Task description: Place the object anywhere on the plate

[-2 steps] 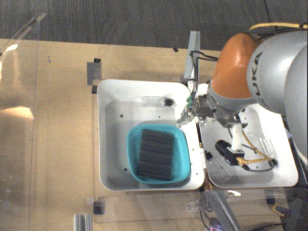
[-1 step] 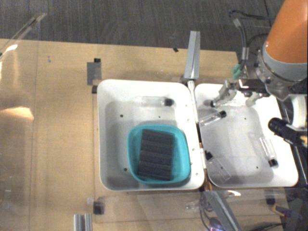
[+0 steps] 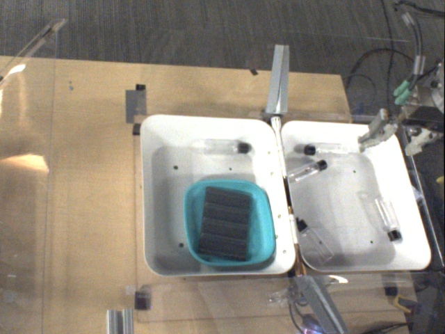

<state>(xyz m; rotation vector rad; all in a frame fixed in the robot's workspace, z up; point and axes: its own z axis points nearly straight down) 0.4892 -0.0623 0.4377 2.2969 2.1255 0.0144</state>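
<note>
Lying upright lengthwise, dark ridged block (image 3: 224,223), teal plate (image 3: 263,221)

robot hardware (image 3: 417,110) seen at right edge: pale grey and white metal parts, angled light bracket, two small teal-green fittings, thin black and grey cables looped above. finer detail, screws and markings cannot be made out.

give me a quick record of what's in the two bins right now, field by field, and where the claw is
left bin: teal plate carrying a dark ridged block; one clear vial near the far wall
right bin: five clear vials with black caps, scattered
plate status: block lies fully on the plate
claw: over the right bin's far right corner, holding nothing that can be seen
</note>
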